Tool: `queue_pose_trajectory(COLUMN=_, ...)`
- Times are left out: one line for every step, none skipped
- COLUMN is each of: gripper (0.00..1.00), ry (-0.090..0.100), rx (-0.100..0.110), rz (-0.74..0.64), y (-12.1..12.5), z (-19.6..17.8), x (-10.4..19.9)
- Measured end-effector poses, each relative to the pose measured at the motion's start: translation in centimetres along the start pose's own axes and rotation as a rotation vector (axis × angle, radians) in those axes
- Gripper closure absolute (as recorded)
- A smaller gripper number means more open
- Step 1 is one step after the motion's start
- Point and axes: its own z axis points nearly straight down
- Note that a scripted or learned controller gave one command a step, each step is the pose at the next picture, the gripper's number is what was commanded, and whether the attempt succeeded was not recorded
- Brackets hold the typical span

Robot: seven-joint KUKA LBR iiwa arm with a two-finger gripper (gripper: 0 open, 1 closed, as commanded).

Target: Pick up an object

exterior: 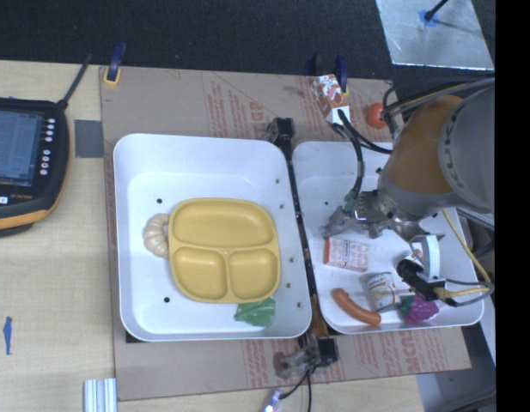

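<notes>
My gripper [344,222] is low in the right bin [320,170], near that bin's left wall. A red and white packet [347,252] lies flat just below it, close to the gripper tip; contact is unclear. Further toward the front of this bin lie an orange-red sausage [357,308], a small silver can [380,287] and a purple thing [420,310]. The left bin [136,170] holds a yellow divided plate [223,249], with a beige lump [155,234] at the plate's left edge and a green piece [255,312] at its front edge.
The grey and orange arm [432,157] covers the right bin's back right part. A teach pendant [20,166] lies on the bench at far left. Behind the bins sit a small wrapped snack [329,93] and a red ball [376,114].
</notes>
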Motion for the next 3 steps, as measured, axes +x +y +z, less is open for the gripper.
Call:
queue_pose_trajectory(gripper=0.0, ry=-0.001, rx=-0.003, rz=0.005, y=-0.1, z=0.0, x=-7.0)
queue_pose_trajectory(gripper=0.0, ry=0.0, rx=-0.004, rz=0.003, y=9.0, z=-0.1, x=-5.5)
queue_pose_trajectory(gripper=0.0, ry=0.0, rx=-0.002, rz=0.002, y=1.7, z=-5.9, x=-1.3)
